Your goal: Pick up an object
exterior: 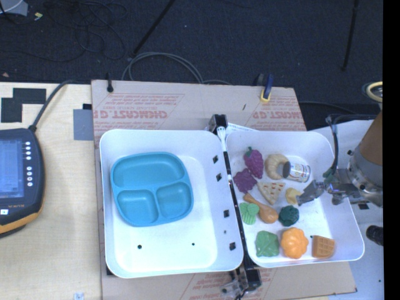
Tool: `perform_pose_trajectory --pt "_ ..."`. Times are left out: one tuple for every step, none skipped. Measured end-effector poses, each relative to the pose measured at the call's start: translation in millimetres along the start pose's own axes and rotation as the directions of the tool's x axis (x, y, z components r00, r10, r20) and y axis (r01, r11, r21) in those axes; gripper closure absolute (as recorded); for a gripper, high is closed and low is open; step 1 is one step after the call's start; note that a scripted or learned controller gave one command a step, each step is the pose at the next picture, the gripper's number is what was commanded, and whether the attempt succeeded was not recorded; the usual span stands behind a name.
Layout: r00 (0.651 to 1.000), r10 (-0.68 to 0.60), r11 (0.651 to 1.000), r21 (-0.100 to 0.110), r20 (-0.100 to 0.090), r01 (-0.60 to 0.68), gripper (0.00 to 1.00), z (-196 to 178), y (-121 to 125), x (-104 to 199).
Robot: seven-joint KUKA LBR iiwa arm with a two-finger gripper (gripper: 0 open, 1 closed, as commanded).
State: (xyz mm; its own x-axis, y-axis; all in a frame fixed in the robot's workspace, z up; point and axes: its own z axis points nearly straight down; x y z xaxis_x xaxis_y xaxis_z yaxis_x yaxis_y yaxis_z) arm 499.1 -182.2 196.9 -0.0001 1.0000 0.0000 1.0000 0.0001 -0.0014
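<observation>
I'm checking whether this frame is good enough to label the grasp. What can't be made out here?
- Gripper: small and dark in the camera view over the right bin; finger state unclear.
- Arm: cut off by the right edge.
- Can: label too small to read.
- Handheld screen: cut off by the left edge, display blurred.
- Blue tray: compartments' depth unclear.

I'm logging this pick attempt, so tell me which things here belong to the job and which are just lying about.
Part of the job: gripper; right bin; the toy food in it, such as purple grapes, orange pumpkin, waffle, small can.

Lying about: blue divided tray in the left bin; teach pendant; floor cables.
</observation>
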Motion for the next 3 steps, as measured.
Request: perform_pose_trajectory --pt "1.0 -0.002 1.0 0.008 -0.005 0.002 0.0 109 4 17" --pt "1.0 0.004 1.0 0.003 -0.002 -0.004 1.0 93 5 14" --pt "1.0 -0.007 1.0 -0.006 -0.002 0.007 1.0 27 37 75"
